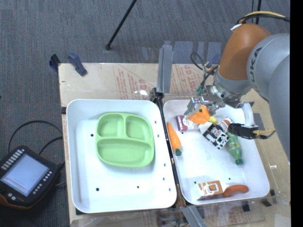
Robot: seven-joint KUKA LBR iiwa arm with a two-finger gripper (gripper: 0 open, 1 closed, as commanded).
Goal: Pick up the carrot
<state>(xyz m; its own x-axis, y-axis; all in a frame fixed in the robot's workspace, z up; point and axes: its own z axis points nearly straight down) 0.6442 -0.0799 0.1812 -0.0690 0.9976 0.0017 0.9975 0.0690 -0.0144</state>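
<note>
— Where's the carrot [173, 138] from up here?

— In the right bin [208, 169], hard against its left wall, at about nine o'clock of that bin. It lies lengthwise, orange body toward twelve, green stub toward six.

— And the arm?

— The gripper [200, 109] hangs over the top of the same bin, around twelve o'clock, well apart from the carrot. Right under it sits an orange lump [203, 116] I can't name, and whether the jaws are apart or together, I cannot tell.

— What else is in that bin?

— A small dark red carton [182, 123] just at the gripper's eight o'clock. A black-and-white carton [215, 135] and a green bottle [234, 148] toward three o'clock, lying beside each other. Down at five o'clock, a brown and white box [210, 188] with a sausage [235, 190] beside it.

— The left bin?

— The left bin [80, 174] holds a green divided plate [125, 139], upper middle. A handheld controller [26, 174] rests on the floor at its eight o'clock.
</note>
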